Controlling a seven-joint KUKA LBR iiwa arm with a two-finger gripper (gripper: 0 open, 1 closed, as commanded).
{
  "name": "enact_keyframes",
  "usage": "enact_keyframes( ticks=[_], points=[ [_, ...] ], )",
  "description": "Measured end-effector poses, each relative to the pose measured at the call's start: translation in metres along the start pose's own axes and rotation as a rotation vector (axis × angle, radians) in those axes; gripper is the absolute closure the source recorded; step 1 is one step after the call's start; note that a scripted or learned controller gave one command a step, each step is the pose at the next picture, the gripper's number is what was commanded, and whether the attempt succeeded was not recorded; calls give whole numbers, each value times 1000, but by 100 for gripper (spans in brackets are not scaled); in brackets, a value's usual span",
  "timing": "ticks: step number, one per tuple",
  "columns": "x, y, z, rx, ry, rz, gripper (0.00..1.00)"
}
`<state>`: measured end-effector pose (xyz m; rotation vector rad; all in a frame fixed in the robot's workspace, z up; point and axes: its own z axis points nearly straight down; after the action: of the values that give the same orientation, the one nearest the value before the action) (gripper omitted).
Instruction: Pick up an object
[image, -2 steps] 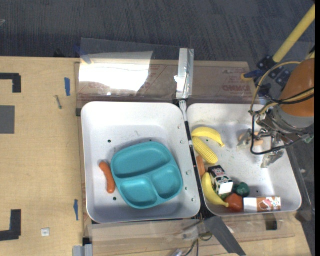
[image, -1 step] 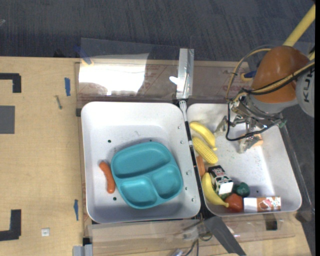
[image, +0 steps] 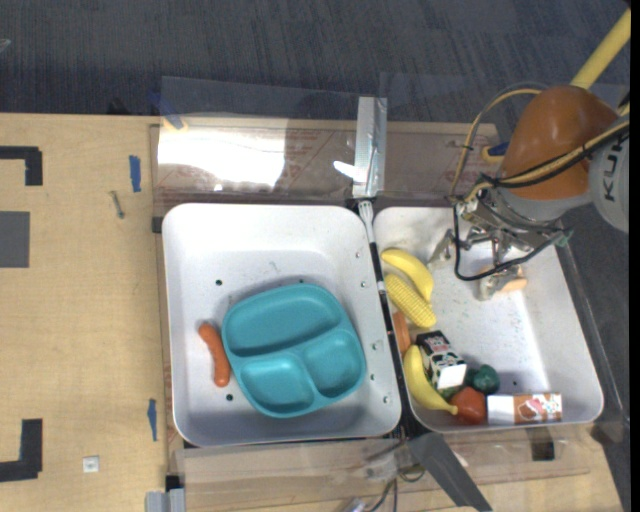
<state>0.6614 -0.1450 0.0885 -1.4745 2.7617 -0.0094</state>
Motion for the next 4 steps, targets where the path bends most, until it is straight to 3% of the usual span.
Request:
enact_keyframes(
  ticks=[1,2,3,4],
  points=[
    [-23,39,-1,-3,0,-86,0],
    [-28,37,-15,5,-10,-85,100],
    [-27,38,-14,2,-8,-84,0],
    [-6,57,-1,-3,-3,-85,0]
  ],
)
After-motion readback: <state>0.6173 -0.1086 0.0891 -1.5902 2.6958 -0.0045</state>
